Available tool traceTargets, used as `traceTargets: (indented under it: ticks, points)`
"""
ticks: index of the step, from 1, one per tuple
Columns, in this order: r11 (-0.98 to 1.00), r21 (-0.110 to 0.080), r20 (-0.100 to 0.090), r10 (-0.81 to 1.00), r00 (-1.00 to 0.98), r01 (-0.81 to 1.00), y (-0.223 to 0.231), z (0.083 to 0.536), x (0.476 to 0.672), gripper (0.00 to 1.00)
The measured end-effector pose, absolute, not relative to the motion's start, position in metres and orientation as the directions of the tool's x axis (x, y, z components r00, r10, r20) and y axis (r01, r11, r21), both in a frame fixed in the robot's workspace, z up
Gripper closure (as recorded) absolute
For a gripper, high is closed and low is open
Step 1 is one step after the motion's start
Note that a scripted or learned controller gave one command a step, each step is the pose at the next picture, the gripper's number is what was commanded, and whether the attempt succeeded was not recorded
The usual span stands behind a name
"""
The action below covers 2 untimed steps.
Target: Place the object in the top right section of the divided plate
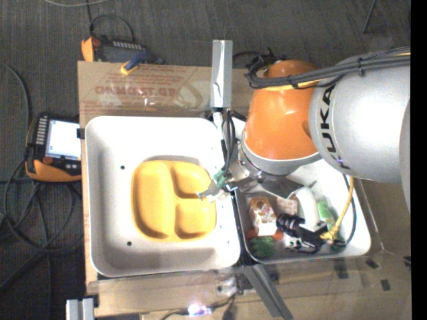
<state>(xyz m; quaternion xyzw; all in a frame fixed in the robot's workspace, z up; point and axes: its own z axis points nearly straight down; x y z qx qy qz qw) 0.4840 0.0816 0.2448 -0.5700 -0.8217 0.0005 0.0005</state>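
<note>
Overhead slanted view. Two white bins sit side by side on a cardboard sheet (153,89).

The bin on the view's left (107,159) holds a yellow divided plate (150,202) lying flat near its middle. The plate has one long section on the left and two smaller ones on the right. Its top right section (189,175) shows only bare yellow surface.

You see the grey arm (363,119), with its orange band (283,112), reaching in from the right and covering much of the right-hand bin (360,242). The pincer (212,188) hangs at the plate's right rim, beside the top right section and close to the ridge that divides the two small sections.

You cannot tell whether the pincer is apart or together. A small pale-green bit (220,177) shows at its upper side. It is too small to judge whether it is a carried object or part of the tool.

The loose objects you can make out lie in the right-hand bin:
- a red-and-white packet (262,214)
- a dark green item (262,245) just below the packet
- a white item (305,197)
- a bright green item (325,211)

A handheld screen unit (57,142) rests on the carpet (40,32) to the left.
</note>
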Motion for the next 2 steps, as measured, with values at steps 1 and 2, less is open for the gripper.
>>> traceTargets:
  ticks: [1,2]
  points:
    - [-0.194,-0.007,-0.003,0.981,0.194,0.981,0.1032,0.2011,0.4821,1.00]
    - [-0.194,-0.011,-0.005,0.981,0.194,0.981,0.1032,0.2087,0.4820,1.00]
